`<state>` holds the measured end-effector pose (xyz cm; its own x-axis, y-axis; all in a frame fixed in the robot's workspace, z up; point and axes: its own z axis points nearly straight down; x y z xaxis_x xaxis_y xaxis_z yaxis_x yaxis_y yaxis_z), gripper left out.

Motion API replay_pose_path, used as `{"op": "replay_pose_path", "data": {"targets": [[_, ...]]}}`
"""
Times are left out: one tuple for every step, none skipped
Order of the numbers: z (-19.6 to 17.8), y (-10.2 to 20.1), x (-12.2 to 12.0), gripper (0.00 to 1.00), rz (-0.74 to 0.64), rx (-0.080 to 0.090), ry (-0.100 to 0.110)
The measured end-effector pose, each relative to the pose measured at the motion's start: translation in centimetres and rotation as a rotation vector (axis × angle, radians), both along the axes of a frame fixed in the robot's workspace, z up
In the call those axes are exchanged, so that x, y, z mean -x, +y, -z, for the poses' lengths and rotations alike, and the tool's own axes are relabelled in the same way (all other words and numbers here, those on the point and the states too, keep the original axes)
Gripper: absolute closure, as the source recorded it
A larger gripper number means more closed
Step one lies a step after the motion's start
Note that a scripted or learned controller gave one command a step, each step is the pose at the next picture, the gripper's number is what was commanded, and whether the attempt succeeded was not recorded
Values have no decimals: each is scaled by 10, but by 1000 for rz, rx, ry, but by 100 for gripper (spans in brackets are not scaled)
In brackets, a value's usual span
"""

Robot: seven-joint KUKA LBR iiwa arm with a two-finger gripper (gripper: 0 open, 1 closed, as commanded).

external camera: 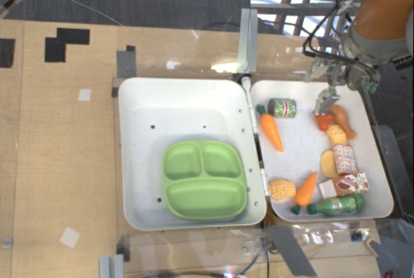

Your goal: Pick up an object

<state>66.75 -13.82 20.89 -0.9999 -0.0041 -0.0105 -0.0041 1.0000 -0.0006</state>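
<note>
- The objects to pick from lie in the right bin [381, 202]: a green can [283, 108] on its side near the far left corner, with a label too small to read.
- Just beside the can, nearer the viewer, an orange carrot [272, 132] lies at a slant, tip toward the viewer.
- Along the right side runs a cluster: a red piece [324, 121], an orange-brown drumstick-like piece [343, 121], a yellow piece [336, 135], and a pink-and-white packet [344, 159] whose print cannot be read.
- At the near end sit a yellow corn piece [282, 189], a second small carrot [305, 189], a red-and-white carton [351, 184] with illegible print, and a green bottle [336, 206] lying on its side along the near wall.
- The gripper [326, 102] hangs just over the red piece at the far right of that bin; whether it is clenched or released cannot be told, and nothing is seen between its parts.
- The arm [381, 15], with its orange band, rises from the upper right.
- The left bin [139, 115] holds a green divided plate [205, 180] with three compartments, toward the near side.
- Both bins rest side by side on the wooden desk [58, 167], which carries black square marks [65, 44] at far left.
</note>
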Motion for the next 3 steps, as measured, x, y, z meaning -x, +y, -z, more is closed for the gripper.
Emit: {"op": "replay_pose_path", "data": {"targets": [[119, -15, 36, 0, -45, 2, -6], [119, -18, 103, 0, 4, 1, -2], [118, -3, 158, 0, 42, 2, -7]]}}
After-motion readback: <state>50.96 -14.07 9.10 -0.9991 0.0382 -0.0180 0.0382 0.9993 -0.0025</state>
